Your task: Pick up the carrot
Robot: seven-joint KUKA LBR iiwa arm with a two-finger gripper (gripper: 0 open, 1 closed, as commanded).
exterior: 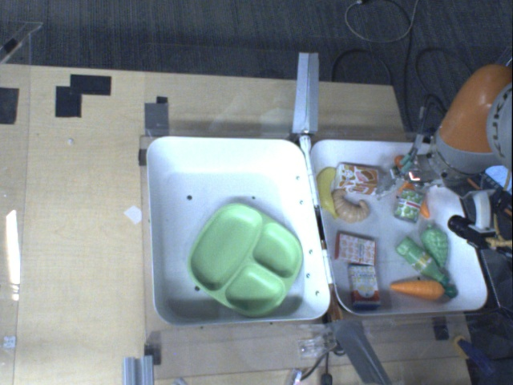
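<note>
The carrot [418, 289] is lying flat near the front edge of the right bin [474, 293], at about five o'clock in that bin, orange tip pointing toward nine o'clock and its green top toward three. Nothing is touching it from above.

Up at one o'clock in the same bin, the arm [474, 119] comes in from the right, the orange band showing big and round. The gripper [413, 171] sits low over the back of the bin, well apart from the carrot. From where I stand I cannot tell how wide its fingers are or whether anything is in them; it is a tangle of metal and glare there.

Around it: a yellow banana [324, 192] along the bin's nine o'clock wall, a croissant [352, 208] just beside it, a printed packet [357, 179] at eleven o'clock. Two small boxes [356, 249] stack down toward six o'clock. A green leafy piece [437, 247] and a green block [414, 254] sit just above the carrot, near its top end. A small green-labelled packet [408, 204] rests close under the gripper.

Over in the left bin [172, 215], a green divided plate [246, 258] lies tilted at about five o'clock.
</note>
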